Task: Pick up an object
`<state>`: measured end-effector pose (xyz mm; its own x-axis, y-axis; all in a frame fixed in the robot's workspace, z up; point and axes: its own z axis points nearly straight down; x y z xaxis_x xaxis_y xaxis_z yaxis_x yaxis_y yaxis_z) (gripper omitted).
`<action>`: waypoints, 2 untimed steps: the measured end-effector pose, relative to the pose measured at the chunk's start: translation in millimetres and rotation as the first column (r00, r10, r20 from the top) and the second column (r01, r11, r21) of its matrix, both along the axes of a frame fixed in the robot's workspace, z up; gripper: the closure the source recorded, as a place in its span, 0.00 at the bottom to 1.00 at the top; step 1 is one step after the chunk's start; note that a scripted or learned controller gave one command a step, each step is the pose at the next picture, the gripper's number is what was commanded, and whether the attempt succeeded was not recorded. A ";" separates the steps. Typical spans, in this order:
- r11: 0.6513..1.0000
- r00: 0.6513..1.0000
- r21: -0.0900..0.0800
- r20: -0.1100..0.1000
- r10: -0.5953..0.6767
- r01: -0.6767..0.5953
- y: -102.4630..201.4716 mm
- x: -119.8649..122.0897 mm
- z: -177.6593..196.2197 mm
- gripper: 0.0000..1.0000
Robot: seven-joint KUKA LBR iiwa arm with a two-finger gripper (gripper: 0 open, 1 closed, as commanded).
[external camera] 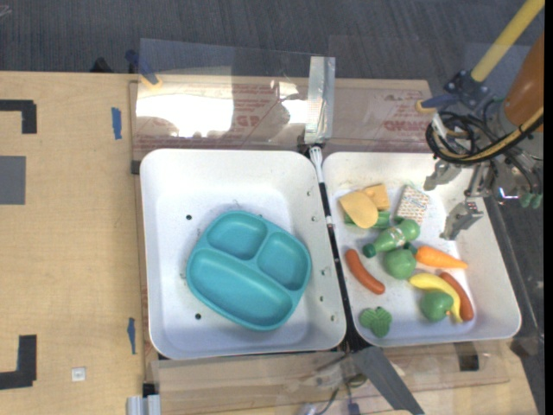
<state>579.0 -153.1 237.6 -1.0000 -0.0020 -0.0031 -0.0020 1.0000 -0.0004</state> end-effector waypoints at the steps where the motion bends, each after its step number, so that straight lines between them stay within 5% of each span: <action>1: 1.000 1.000 -0.002 0.010 -0.015 0.015 -33.5 15.6 -135.3 0.00; 2: 0.995 0.994 -0.003 0.028 -0.104 0.104 22.7 27.9 -139.7 0.00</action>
